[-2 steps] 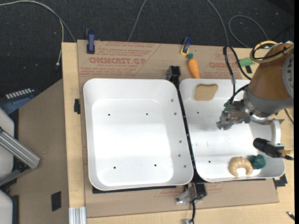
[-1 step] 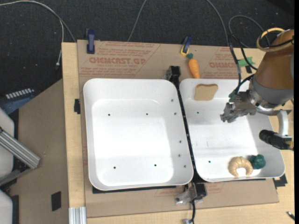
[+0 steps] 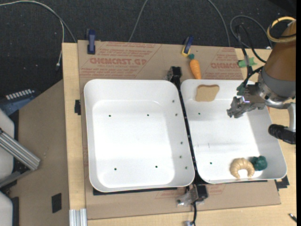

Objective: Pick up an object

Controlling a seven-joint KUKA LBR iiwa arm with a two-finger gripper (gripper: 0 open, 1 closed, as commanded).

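Observation:
My gripper (image 3: 235, 110) hangs over the upper right part of the right bin (image 3: 221, 140), reaching in from the right. A flat tan bread slice (image 3: 207, 92) lies at the bin's back edge, to the left of the gripper. Near the front right corner a pale croissant (image 3: 241, 167) lies touching a small dark green object (image 3: 259, 162). I see no object at the gripper's tip.
The left bin (image 3: 136, 135) sits beside the right one. An orange carrot (image 3: 194, 68) lies on the cardboard behind the bins, outside both. A small green piece (image 3: 247, 62) lies on the cardboard at the back right, near the arm.

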